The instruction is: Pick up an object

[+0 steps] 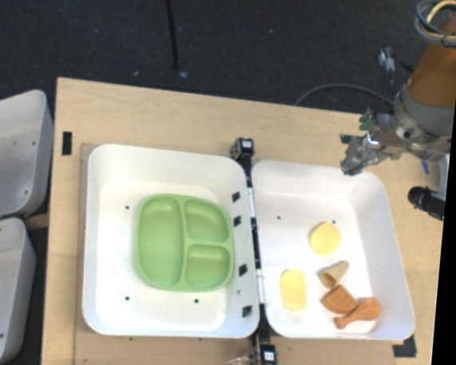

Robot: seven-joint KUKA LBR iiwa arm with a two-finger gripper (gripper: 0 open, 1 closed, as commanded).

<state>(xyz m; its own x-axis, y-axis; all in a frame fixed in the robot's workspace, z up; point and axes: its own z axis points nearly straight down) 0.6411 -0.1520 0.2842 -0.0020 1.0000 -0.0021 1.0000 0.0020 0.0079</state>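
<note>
gripper (361,160) poised over the far rim of the right bin (386,203), grasp state indiscernible. inside this bin: two yellow pieces (324,237), tan and orange food items (350,305). beside it, green divided tray (184,242).

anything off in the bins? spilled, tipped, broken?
Nothing stands out. The green divided plastic tray lies flat in the left white bin. Two yellow pieces and a cluster of tan and orange pieces lie inside the right white bin. The gripper hangs over that bin's far rim.
</note>
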